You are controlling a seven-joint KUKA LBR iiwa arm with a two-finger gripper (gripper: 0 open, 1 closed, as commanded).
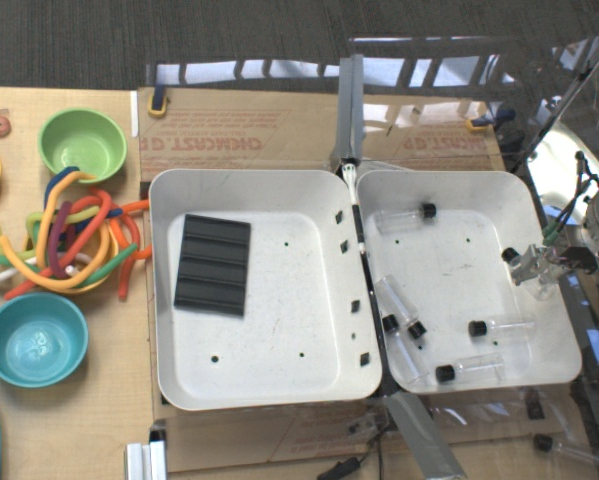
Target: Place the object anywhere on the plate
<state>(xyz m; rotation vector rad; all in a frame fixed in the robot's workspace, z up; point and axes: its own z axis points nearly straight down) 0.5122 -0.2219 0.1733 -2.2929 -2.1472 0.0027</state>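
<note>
Hanging at the right edge of the frame over the right bin's (539, 208) rim, the end effector (531, 265), whose spread I cannot tell, has the black ribbed plate (213, 265) far left, its long axis vertical, and nearer tubes (494, 328) just below-left.

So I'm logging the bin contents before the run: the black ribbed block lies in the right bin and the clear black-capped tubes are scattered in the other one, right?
Not quite. The camera view shows the black ribbed block lying in the left bin, near its left wall. The clear black-capped tubes are scattered in the other one, the right bin, as you said.
</note>
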